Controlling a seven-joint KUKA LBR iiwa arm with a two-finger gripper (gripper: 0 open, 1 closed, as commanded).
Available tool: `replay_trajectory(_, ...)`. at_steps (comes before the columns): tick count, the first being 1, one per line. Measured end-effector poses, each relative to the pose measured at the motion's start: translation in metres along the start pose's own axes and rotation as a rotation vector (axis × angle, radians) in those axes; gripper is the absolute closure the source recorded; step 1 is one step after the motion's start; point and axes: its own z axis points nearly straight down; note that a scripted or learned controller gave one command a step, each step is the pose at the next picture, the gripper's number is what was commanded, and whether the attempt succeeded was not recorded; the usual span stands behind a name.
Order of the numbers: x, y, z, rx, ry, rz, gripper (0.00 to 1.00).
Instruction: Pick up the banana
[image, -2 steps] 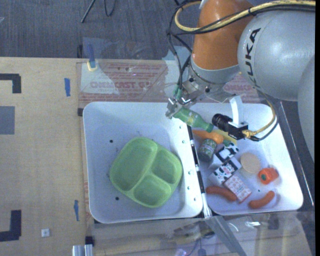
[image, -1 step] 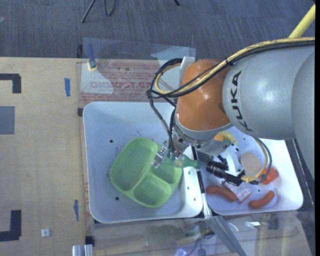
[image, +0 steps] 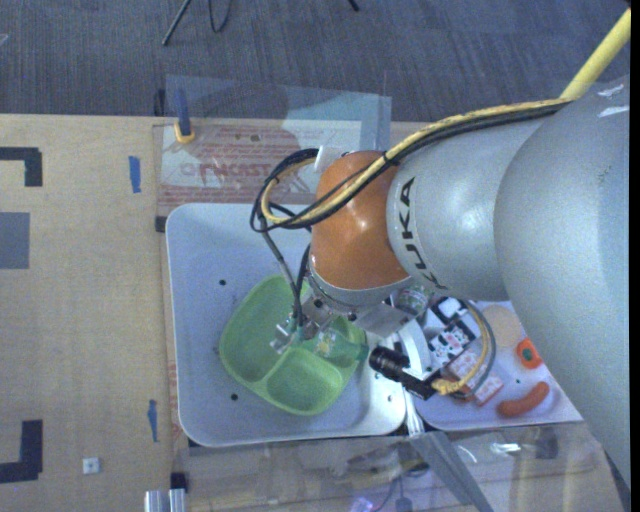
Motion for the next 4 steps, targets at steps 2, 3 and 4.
replay_trajectory(2,0.070,0.026,-0.064,-0.003,-0.003,-0.135,1.00)
replay_trajectory(3,0.066,0.011,-0.038,0.000,0.000,-0.055,1.00)
replay_trajectory(4,0.081,0.006,-0.049,-0.001,-0.002,0.152,1.00)
